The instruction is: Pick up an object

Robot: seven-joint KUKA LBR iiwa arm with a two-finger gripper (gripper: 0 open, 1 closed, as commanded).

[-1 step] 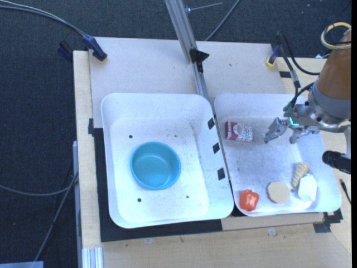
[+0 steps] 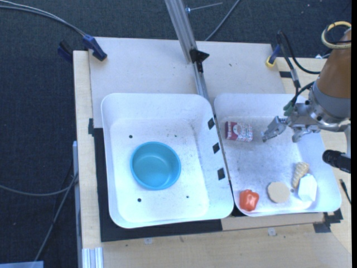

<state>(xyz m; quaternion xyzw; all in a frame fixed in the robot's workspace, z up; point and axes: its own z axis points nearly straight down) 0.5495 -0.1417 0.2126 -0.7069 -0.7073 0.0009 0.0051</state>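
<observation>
Left bin (image 2: 114, 166): a blue bowl (image 2: 155, 165) sits alone, left of centre in the frame, well apart from the arm.

Right bin (image 2: 251, 102): a small red-and-white packet (image 2: 239, 132) lies flat in the upper left part of this bin, its long axis roughly across the frame. Just to its right, the gripper (image 2: 273, 132) hangs over the bin floor. Nothing shows between the fingers; whether they are spread or pressed together cannot be told from this slant.

Along the bin's lower edge, left to right: a red pepper-like toy (image 2: 249, 200), a round tan disc (image 2: 278, 192), a ridged tan piece (image 2: 300, 173), and a white object (image 2: 307, 187) touching the ridged piece. These are grouped in the lower right of the frame, well below the gripper.

Judgement: the packet is the nearest candidate, lying directly left of the gripper at about the same height in the frame. A short shift leftward and a descent would put the fingers over it; closing across its short side looks the easier bite.
</observation>
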